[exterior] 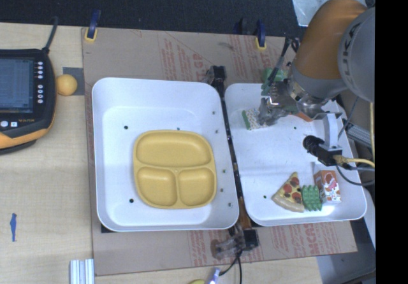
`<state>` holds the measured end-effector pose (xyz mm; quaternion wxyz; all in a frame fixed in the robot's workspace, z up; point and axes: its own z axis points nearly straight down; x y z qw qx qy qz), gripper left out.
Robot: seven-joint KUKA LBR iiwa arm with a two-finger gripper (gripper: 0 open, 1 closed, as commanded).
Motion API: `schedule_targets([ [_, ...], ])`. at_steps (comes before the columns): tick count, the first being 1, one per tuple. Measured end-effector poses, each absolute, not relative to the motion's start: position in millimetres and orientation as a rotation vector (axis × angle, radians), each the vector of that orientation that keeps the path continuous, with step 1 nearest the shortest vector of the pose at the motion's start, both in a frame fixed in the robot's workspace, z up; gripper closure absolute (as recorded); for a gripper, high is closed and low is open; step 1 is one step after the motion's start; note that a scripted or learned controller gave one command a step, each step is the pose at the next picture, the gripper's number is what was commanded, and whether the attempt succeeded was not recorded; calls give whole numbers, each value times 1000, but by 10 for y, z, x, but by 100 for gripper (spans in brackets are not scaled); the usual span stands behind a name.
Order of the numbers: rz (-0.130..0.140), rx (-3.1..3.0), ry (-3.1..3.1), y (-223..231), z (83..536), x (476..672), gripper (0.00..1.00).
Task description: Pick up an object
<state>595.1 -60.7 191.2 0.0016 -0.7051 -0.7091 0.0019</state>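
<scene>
Pincer (266, 113) low over the right white bin (255, 209), at its far-left corner, just beside a small green-and-white block (249, 119) — whether it grips anything I cannot tell. That block looks light, rigid plastic, probably best taken across its narrow sides. Grey arm (331, 41) reaches in from the right, wrist bent steeply down.
</scene>
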Motion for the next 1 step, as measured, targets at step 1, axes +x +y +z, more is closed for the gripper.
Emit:
schedule_targets([
  [1,8,-2211,-2226,-620,2015,5951,100],
])
